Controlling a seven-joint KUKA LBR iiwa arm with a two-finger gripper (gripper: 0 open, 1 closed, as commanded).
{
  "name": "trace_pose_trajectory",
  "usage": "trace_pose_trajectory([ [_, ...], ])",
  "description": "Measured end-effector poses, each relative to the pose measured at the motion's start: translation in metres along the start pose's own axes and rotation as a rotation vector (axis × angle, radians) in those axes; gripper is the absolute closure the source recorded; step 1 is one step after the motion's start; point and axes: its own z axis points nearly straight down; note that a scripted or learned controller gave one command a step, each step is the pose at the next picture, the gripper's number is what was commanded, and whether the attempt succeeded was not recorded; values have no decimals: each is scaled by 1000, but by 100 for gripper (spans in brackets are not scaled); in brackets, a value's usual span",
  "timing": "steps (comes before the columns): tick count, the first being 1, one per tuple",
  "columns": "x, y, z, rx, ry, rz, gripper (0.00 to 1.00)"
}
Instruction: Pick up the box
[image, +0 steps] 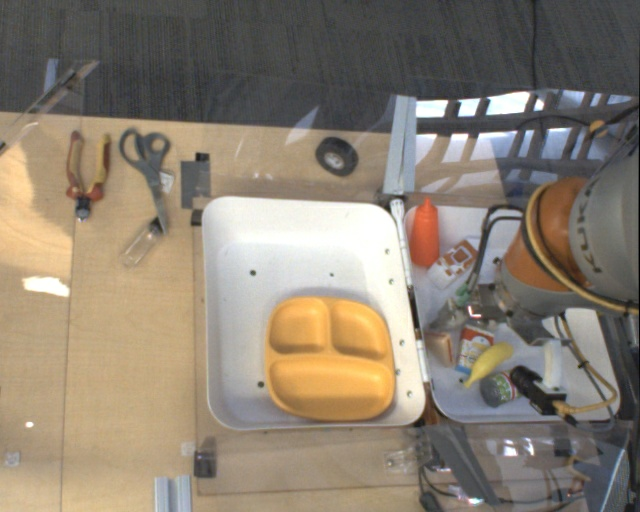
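A small white and red box (456, 259) lies in the right bin (600, 345), just right of an orange bottle (425, 231). A second small red and white carton (469, 349) lies lower in the same bin, beside a banana (487, 362). My gripper (474, 306) reaches in from the right on the grey arm with its orange band (540, 262). It hangs low between the two boxes, and its tip is partly lost in the clutter. I see nothing lifted clear of the bin.
The left bin (240, 260) holds a yellow divided plate (330, 356). A dark can (498, 390) and a brown item (438, 347) also lie in the right bin. Scissors (150, 165), pliers (85, 172) and a tape roll (337, 155) rest on the bench.
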Motion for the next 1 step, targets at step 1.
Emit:
trace_pose_trajectory([
  [1,7,-39,-2,-6,-8,43,0],
])
